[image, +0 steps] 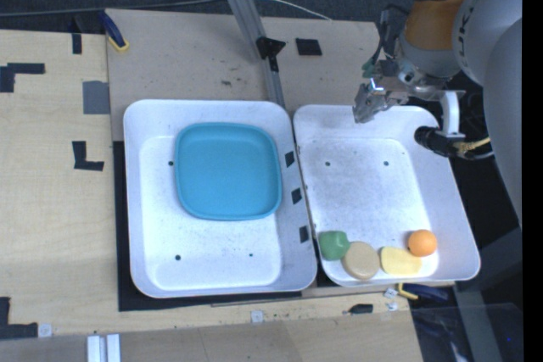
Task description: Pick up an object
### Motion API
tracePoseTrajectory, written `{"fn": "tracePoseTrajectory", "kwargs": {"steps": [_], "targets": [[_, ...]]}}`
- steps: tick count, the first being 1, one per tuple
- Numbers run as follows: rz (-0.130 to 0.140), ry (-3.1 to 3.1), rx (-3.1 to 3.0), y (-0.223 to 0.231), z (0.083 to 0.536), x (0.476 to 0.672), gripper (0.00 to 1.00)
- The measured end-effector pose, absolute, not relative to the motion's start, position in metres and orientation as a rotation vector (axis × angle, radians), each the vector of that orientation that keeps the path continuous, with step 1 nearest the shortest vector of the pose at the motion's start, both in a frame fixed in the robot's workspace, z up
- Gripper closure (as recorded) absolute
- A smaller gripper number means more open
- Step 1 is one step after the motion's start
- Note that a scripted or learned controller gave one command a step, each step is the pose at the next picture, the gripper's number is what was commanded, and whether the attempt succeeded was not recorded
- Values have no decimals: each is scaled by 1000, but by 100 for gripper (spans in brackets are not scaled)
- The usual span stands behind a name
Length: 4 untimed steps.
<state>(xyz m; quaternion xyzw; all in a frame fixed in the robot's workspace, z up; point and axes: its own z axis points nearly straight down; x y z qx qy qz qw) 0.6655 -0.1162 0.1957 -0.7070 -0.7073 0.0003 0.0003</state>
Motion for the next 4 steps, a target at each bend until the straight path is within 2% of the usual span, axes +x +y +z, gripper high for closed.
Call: {"fn": "tracePoseTrajectory", "kwargs": {"steps": [1,3,4], "targets": [[1,-2221,-2220,-120,250,659,100],[1,-2221,-2221,-34,252,650,100],[2,-2222,-2219,15,235,642,100]]}}
